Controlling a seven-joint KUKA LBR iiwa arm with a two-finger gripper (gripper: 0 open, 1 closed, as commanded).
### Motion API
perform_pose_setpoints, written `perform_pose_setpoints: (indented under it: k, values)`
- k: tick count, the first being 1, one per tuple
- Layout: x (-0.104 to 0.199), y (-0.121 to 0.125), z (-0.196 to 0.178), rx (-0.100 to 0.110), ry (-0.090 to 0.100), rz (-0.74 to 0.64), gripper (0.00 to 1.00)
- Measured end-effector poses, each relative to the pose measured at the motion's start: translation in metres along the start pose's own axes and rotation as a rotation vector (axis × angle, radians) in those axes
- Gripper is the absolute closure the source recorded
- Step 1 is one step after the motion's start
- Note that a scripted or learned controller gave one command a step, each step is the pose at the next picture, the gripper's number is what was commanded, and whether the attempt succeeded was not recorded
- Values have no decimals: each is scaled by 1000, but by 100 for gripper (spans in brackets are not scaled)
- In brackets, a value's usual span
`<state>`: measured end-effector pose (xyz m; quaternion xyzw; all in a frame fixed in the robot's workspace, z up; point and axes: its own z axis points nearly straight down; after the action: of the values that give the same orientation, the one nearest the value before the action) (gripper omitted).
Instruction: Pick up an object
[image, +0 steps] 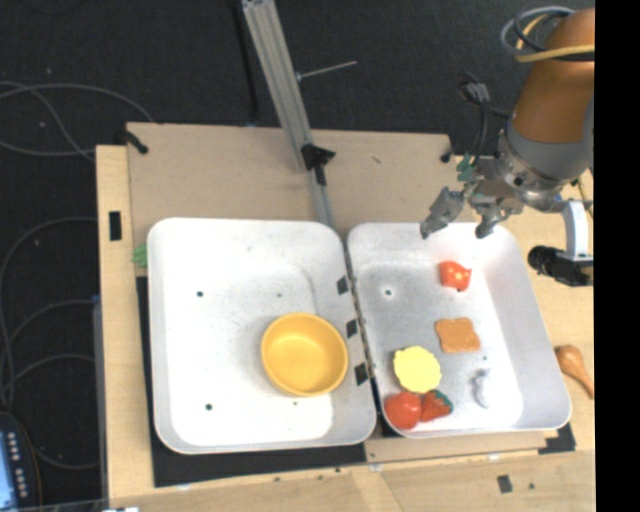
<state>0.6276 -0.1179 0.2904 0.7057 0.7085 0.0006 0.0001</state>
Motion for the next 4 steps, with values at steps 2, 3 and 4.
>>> perform_pose_setpoints:
  k: [2,3,4]
  values:
    - [3,8,45,0,-4,1,0]
    - [-8,3,96,2,-4,5,0]
    - [-3,6,139,0,-4,4,0]
